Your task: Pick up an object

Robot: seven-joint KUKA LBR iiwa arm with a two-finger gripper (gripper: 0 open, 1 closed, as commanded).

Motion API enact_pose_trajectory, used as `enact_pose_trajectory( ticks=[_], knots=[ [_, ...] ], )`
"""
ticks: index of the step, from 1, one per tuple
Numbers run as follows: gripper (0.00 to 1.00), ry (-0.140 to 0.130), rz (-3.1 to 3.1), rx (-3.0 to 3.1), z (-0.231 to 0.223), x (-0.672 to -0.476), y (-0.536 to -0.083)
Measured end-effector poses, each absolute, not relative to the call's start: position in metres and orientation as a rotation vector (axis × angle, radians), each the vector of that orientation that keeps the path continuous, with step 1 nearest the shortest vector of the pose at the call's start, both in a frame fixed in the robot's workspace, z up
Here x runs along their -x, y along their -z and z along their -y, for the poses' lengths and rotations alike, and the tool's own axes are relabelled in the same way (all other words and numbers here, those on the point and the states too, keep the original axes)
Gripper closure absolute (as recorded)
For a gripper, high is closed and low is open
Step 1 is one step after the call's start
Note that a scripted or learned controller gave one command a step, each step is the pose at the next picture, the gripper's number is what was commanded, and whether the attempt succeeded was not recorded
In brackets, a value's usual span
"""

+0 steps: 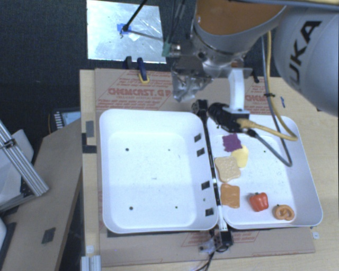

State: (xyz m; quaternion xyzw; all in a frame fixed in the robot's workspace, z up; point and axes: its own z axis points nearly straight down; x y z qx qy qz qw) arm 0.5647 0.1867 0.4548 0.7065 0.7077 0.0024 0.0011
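White plastic forms the two shallow bins, which sit side by side on a brown board on the bench [63,174]. The left bin [114,211] has a few small dark dots on its floor. The right bin [307,204] carries all the small objects, gathered in its left and lower part.

Near the dividing edge lies a purple piece [231,142]. Just below it and a little to the right is a pale yellow piece [241,156], which touches a tan slice like bread [228,168]. Under the slice lies an orange square piece [230,195]. To the right of it stands a small red pepper [258,201], and further right, near the lower corner, an orange curled piece like a pretzel [285,213].

The grey arm [310,47] comes in from the upper right, with its orange band [233,16] above the wrist. The claw [185,90] hangs over the far rim, above the top edge between the two bins, well apart from the objects. It is blurred and metallic, and I cannot tell how it stands; nothing is seen held in it. A black fitting with yellow cables [265,129] lies over the upper part of the right bin, near the purple piece.
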Motion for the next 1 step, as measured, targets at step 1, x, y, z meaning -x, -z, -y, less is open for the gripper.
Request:
enact_pose_trajectory(
  ticks=[1],
  knots=[
    [1.00,-0.019,-2.232,-2.208,-0.2378,-0.5146,-0.5408]
  ],
)
